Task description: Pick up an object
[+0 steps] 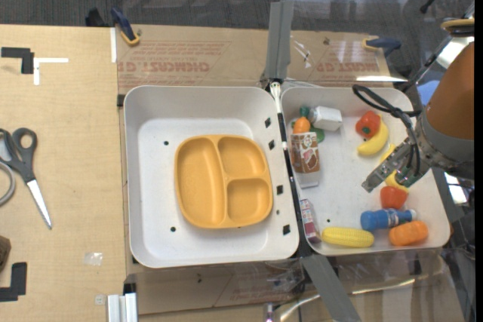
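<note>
End effector [386, 171] over right bin [341, 209], beside banana [373, 141]; yellow tray [223, 181] in left bin [151, 162].

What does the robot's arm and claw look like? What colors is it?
The arm is fat and round, with a big orange band and grey below it. Black cables loop off its side. The claw is grey metal with thin fingers and a bit of yellow-green beside it.
</note>
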